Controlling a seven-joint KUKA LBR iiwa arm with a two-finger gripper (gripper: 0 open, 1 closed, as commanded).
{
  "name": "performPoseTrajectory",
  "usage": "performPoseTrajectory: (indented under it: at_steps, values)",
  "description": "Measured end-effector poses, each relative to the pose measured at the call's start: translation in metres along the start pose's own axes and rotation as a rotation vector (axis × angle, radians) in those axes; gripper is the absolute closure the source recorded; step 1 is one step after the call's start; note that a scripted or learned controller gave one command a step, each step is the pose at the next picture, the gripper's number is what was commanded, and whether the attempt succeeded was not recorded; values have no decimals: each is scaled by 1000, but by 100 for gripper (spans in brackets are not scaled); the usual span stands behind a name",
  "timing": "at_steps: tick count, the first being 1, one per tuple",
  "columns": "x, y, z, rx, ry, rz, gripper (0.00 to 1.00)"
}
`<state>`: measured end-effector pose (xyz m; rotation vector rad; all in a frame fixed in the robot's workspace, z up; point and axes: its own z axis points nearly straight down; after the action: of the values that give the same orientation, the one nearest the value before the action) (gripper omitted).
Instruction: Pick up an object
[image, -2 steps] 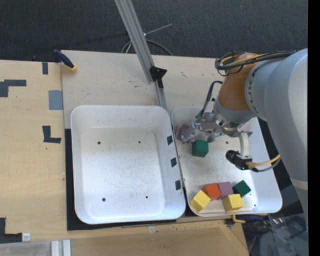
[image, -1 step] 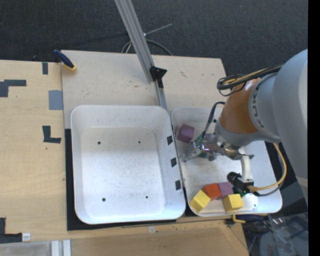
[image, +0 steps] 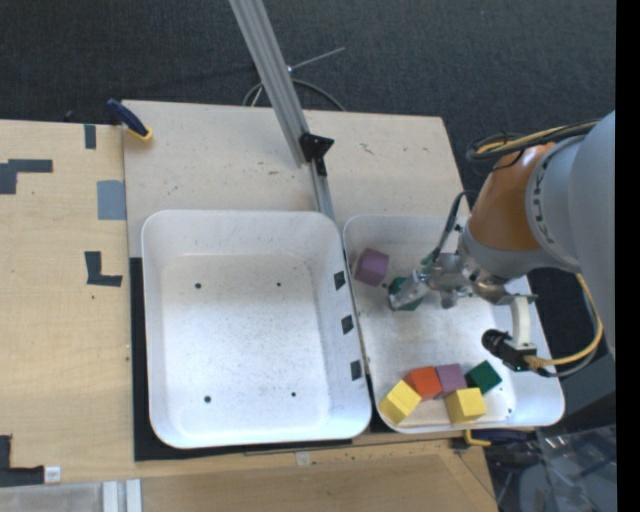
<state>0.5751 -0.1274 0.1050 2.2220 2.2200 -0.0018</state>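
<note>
My gripper (image: 412, 291) hangs low in the upper part of the right bin (image: 535, 408), reaching in from the right. A small green shape (image: 402, 294) sits at its tip; whether it is a loose object or part of the tool is unclear. Just up and left of it lies a purple cube (image: 372, 265), apart from the gripper. Along the bin's near edge cluster a yellow block (image: 401, 399), an orange block (image: 425, 382), a mauve block (image: 451, 376), a dark green block (image: 484, 377) and a second yellow block (image: 465, 404).
The left bin (image: 160, 330) lies beside the right one, sharing a raised divider (image: 350, 320). A slanted metal rail (image: 280, 85) crosses above the bins' far edge. Black and yellow cables (image: 525, 355) trail from the arm over the right bin's right side.
</note>
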Motion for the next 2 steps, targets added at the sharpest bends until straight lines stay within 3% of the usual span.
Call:
performPoseTrajectory:
  at_steps: [1, 2]
  values:
    - [-58, 52, 9, -9, 0, -1, 0]
    - [-31, 103, 13, 23, -3, 0, 0]
